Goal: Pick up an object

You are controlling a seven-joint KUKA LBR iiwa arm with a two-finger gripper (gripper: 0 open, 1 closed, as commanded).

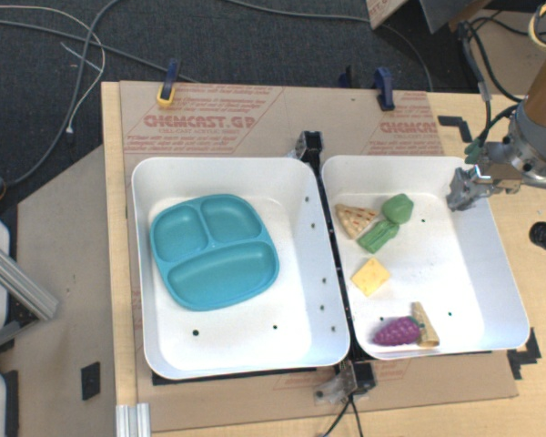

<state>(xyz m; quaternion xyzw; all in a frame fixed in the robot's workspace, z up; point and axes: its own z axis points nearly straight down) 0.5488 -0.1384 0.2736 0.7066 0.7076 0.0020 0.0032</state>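
Observation:
The right bin (491, 271) holds several toy foods: a tan pizza-like wedge (356, 218), a green vegetable piece (388, 221), a yellow cheese cube (371, 277), purple grapes (398, 331) and a small tan piece (426, 324) beside them. My gripper (462, 193) hangs at the bin's far right corner, above its rim, well to the right of the green piece. Nothing shows between its fingers.
The left bin (291, 326) holds a teal divided plate (216, 250). Clamps (170, 80) pin the cardboard sheet at the back. Cables run across the dark floor behind, and a metal rail sits at the left edge.

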